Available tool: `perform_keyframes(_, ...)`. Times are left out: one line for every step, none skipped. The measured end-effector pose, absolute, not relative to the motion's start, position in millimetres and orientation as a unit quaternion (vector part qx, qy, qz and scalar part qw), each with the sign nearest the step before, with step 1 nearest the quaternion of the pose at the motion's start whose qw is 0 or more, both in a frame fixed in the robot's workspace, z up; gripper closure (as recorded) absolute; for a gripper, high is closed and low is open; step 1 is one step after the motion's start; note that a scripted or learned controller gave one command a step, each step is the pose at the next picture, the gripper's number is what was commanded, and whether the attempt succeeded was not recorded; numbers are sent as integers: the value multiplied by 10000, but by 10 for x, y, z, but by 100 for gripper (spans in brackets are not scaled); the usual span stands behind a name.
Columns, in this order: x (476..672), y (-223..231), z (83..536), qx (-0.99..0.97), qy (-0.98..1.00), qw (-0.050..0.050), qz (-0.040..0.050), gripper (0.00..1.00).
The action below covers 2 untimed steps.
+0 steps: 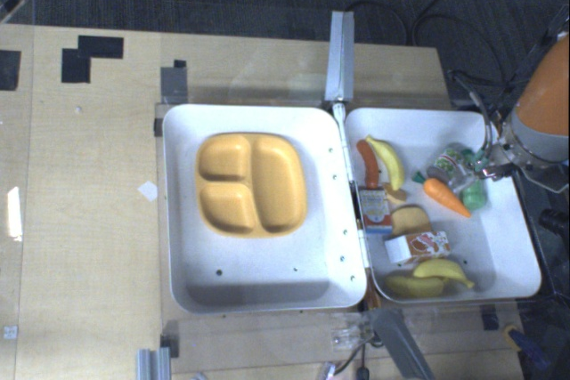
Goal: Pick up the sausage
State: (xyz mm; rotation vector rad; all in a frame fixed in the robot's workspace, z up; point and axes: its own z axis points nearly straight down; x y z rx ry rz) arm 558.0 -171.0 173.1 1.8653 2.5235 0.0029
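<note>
Red sausage (pixel 368 164), yellow banana (pixel 387 161), orange carrot (pixel 445 197).

The arm (pixel 545 98) shows at three o'clock: a rounded orange band above a grey wrist ring. Below it sits dark metal hardware. Thin black cables loop around the wrist toward eleven o'clock.

2 bins on table (pixel 89 218). Left bin (pixel 178 191) holds divided tray (pixel 252 183). Right bin (pixel 521 254): sausage (pixel 368 163) far left, banana (pixel 388 162) touching its right; carrot (pixel 445 198) right of them; 2nd banana (pixel 443 270) near edge.
</note>
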Motion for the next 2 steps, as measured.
perform_keyframes(5523,-1342,2050,6100,7924,32,17,100)
perform_keyframes(5897,-1185,979,6490,7608,19,12,100)
